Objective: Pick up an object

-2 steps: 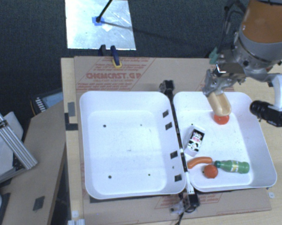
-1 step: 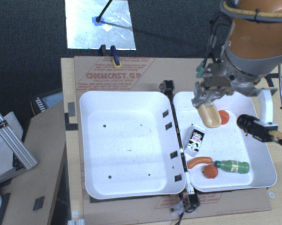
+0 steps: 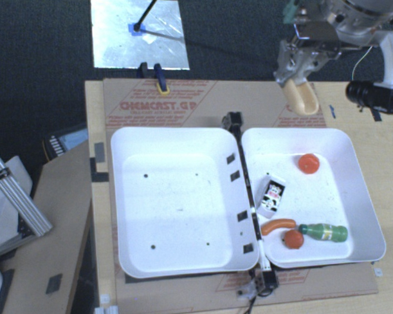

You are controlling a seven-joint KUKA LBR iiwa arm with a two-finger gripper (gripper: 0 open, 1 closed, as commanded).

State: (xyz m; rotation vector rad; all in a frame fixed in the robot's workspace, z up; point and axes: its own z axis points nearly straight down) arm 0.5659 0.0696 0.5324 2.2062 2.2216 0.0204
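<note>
Toys are sitting in the right bin (image 3: 352,180), close to me, and nothing is lying in the left bin (image 3: 172,199). A green bottle (image 3: 324,232) is lying flat along the near edge. A small orange ball (image 3: 293,240) is sitting at the bottle's cap end, and it looks like it is touching it. An orange sausage (image 3: 277,226) is lying just beside the ball, up against the wall between the bins. I think they are bunching together there because the bin is tipping a little that way, but that is only my guess.

A bit farther in, a little white box with a black picture (image 3: 272,197) is resting tilted near the middle wall. Farther still, a red ball (image 3: 308,163) is sitting all alone, well apart from the rest.

At the far side, the claw (image 3: 302,96) is hanging high over the brown surface (image 3: 181,99), just past the bin's back edge. It is gripping a tan, rounded thing (image 3: 301,99), which is pointing down from it. So the thing to pick up is up in the air, not in the bin.
</note>
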